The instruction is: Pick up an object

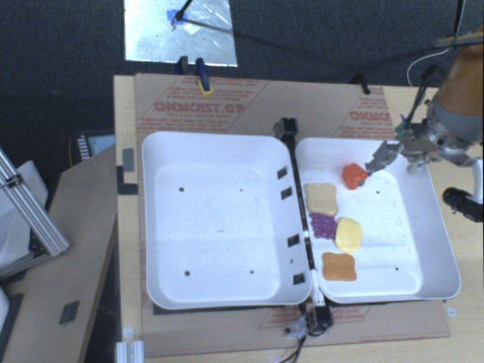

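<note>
The right bin (445, 242) holds several small items: a red-orange lump (353, 176), a tan slice (321, 199), a purple cluster (324, 225), a pale yellow piece (349, 234) and an orange slice (339, 266). My gripper (392, 165) hangs over the bin's far right part, just right of the red-orange lump. It looks open. Its left finger (380, 158) slants down towards the lump, with the tip at the lump's upper right edge. Nothing sits between the fingers.
The left bin (151, 203) lies beside the right one, joined by a black hinge strip (299, 218). Both rest on cardboard (227, 104). A foil sheet (180, 21) and a clamp (203, 78) lie beyond. An aluminium frame (30, 210) stands at the left.
</note>
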`<state>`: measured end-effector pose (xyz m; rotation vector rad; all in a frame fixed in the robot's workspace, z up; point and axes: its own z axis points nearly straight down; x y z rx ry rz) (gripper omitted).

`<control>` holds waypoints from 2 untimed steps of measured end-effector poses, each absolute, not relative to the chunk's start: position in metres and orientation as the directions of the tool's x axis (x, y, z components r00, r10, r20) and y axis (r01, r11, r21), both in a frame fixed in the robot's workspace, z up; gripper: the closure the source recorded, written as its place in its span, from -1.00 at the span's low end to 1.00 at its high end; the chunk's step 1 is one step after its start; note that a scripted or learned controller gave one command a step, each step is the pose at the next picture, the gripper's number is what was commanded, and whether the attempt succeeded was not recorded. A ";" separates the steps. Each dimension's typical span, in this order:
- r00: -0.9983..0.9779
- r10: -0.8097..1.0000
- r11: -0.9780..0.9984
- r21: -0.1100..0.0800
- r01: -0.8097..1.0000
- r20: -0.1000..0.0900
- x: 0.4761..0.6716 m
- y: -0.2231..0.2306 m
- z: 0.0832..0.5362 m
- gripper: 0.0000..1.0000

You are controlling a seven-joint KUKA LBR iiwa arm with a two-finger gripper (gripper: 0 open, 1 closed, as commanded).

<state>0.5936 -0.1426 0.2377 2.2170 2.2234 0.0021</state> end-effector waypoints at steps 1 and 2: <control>-0.005 1.000 0.005 0.005 1.000 0.000 0.594 -0.143 0.249 1.00; -0.013 1.000 0.013 0.021 1.000 -0.001 0.608 -0.074 0.410 1.00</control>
